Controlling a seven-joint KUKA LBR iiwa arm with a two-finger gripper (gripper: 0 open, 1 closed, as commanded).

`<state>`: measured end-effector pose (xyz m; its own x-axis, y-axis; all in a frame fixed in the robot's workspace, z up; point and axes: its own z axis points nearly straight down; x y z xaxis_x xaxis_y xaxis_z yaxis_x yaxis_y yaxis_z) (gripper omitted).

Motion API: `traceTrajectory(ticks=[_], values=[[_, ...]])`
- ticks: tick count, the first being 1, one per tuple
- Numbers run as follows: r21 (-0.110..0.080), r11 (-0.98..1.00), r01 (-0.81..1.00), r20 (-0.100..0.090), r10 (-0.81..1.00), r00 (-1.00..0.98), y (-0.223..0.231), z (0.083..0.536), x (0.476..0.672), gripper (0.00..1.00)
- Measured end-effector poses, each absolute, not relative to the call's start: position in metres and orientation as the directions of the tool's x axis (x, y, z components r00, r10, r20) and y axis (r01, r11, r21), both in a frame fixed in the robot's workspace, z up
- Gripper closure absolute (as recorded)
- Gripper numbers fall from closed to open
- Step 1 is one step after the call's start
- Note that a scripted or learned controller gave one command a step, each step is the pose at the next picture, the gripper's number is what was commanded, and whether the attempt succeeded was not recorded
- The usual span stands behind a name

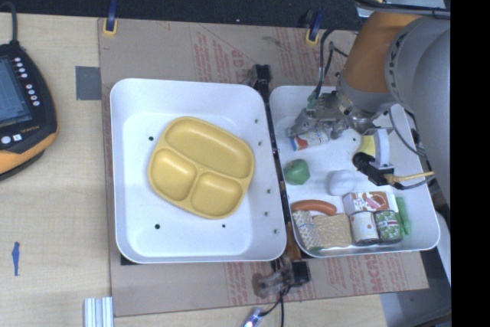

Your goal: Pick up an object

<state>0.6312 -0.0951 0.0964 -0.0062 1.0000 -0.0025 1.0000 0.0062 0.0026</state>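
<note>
Glossy yellow plastic tray [201,177] in smooth white plastic bin [130,230].

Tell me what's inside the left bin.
The left bin holds one yellow divided plate, lying flat and tilted at an angle, with three compartments that have nothing in them. Whatever part of the bin floor lies under the plate is covered.

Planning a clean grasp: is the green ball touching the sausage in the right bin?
Apart. The camera view shows bare white bin floor between the green ball and the sausage below it.
</note>
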Motion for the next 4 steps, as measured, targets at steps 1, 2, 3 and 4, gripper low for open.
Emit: traceTrajectory(ticks=[1,2,3,4], values=[[0.003,0.004,1.0,0.0,1.0,-0.004,-0.0945,0.0961,0.6585,0.0],[0.003,0.004,1.0,0.0,1.0,-0.004,-0.0938,0.0962,0.6584,0.0],[0.004,0.003,1.0,0.002,1.0,-0.003,-0.1014,0.0961,0.6587,0.0],[0.004,0.003,1.0,0.002,1.0,-0.003,-0.0962,0.096,0.6585,0.0]])
